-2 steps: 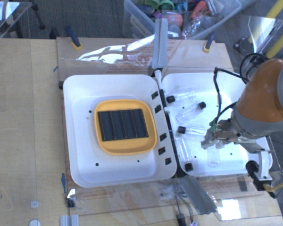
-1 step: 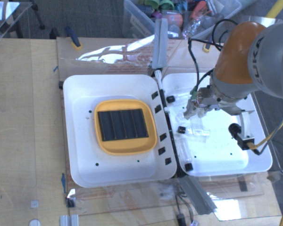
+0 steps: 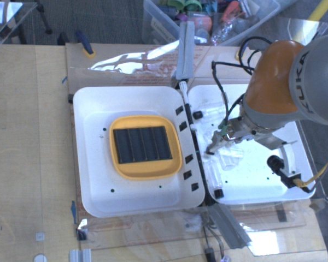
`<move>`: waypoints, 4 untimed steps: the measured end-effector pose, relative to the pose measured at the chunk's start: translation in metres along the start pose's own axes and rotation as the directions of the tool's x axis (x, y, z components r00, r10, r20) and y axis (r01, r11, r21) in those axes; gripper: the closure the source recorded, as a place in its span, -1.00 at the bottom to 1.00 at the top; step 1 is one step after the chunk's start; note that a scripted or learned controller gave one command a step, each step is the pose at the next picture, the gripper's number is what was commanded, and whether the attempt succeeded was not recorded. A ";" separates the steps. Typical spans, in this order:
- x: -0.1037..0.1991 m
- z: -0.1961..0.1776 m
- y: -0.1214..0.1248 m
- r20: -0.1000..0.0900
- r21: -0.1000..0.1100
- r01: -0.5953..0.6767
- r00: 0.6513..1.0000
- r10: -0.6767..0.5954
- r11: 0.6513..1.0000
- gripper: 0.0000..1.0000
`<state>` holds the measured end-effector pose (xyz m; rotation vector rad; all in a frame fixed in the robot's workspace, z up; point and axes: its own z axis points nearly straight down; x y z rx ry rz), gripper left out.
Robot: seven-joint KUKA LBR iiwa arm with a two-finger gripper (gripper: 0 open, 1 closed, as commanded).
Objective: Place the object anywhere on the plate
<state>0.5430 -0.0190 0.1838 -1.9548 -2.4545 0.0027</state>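
Observation:
A yellow plate (image 3: pixel 145 171) with rounded corners lies in the middle of the left bin (image 3: pixel 93 162); its inside is dark grey and ridged. A small pale, see-through object (image 3: pixel 230 156) lies on the floor of the right bin (image 3: pixel 251 187), near that bin's left side. My gripper (image 3: pixel 216 145) hangs low over the right bin, just above and left of that object and close to the wall between the bins. The grey arm with its orange band (image 3: pixel 273 83) comes in from the right and covers the back of the right bin.
Black clips (image 3: pixel 187 160) line the wall between the two bins. A metal bar (image 3: pixel 185 51) rises from the back of that wall. A clear tub of coloured toys (image 3: pixel 208 7) stands behind the bins. Bare wooden bench (image 3: pixel 27 146) lies to the left.

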 end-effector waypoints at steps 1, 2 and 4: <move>0.037 0.000 -0.057 0.000 0.000 0.224 0.975 -0.224 0.975 1.00; 0.064 0.000 0.022 0.003 -0.003 0.219 0.976 -0.219 0.976 1.00; 0.074 0.000 0.032 0.004 -0.005 0.294 0.956 -0.293 0.956 -1.00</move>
